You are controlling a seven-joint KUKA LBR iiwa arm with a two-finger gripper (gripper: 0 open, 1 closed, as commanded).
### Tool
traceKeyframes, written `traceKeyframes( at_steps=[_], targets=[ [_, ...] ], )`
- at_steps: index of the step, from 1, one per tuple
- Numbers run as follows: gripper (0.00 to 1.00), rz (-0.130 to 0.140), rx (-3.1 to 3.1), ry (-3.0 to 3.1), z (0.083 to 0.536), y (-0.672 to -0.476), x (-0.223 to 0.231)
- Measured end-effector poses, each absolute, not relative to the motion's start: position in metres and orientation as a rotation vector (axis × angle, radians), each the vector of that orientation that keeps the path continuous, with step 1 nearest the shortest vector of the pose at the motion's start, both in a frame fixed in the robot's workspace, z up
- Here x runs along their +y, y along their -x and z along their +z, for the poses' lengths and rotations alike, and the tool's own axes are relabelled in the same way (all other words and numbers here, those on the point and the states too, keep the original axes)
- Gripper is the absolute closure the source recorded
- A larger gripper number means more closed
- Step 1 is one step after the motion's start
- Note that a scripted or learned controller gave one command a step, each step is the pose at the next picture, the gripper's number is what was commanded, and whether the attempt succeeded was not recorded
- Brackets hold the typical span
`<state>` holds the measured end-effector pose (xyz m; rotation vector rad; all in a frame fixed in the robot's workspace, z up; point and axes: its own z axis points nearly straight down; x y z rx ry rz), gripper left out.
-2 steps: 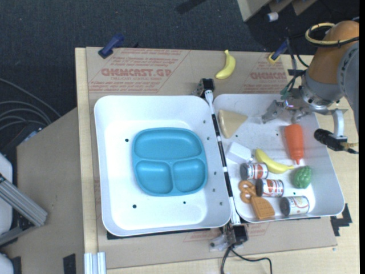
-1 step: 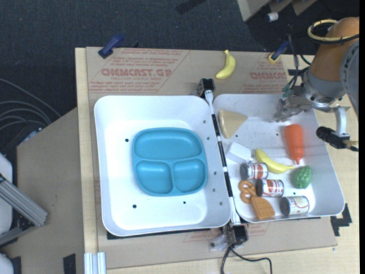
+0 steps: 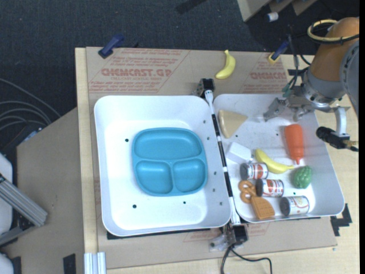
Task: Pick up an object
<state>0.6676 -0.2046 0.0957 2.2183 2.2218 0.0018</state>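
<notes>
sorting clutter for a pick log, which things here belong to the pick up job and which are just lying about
Belongs to the job:
two-finger gripper, over the right white bin
orange carrot
yellow banana in the bin
green broccoli
three small cans
brown pretzel

Just lying about:
blue divided plate in the left white bin
second yellow banana on the bench

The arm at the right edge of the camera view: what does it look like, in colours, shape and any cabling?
The arm is a rounded grey body with an orange band above the wrist. A yellowish cable loops at its top, and thin dark and green wires run down beside the wrist. The gripper is a small grey metal assembly, over the upper part of the right bin. A black fitting projects from the arm's lower side.
</notes>
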Motion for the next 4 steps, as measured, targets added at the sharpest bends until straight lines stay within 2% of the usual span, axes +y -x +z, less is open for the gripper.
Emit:
traceKeyframes(
  at_steps=[2, 3, 4],
  targets=[
    [0.0, 0.007, 2.232, -2.225, 0.086, -0.668, -0.209],
    [1.0, 0.005, 2.226, -2.217, 0.096, -0.668, -0.212],
    [0.0, 0.005, 2.228, -2.219, 0.096, -0.668, -0.211]
  ],
)
